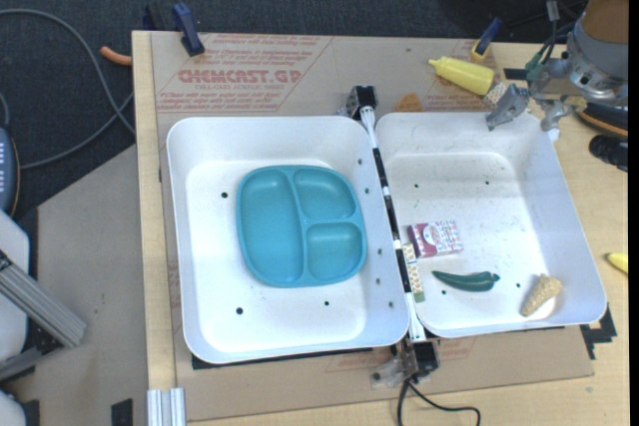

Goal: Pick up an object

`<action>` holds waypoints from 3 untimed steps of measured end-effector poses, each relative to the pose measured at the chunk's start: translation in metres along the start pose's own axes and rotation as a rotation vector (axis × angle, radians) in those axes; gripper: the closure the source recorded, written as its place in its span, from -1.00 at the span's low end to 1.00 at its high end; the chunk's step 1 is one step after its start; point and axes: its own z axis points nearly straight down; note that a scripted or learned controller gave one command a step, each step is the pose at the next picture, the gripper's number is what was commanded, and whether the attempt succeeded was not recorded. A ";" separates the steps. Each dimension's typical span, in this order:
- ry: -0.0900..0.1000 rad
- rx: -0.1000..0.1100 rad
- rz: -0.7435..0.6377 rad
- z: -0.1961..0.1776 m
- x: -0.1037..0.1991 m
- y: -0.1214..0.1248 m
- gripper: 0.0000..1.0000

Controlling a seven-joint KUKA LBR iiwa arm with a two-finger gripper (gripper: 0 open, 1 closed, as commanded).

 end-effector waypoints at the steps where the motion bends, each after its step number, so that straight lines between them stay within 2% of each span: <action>1: 0.001 0.002 -0.001 0.106 0.079 -0.032 -1.00; 2: -0.002 -0.003 0.001 0.053 0.027 0.001 -1.00; 3: 0.001 0.002 -0.001 0.109 0.112 -0.078 -1.00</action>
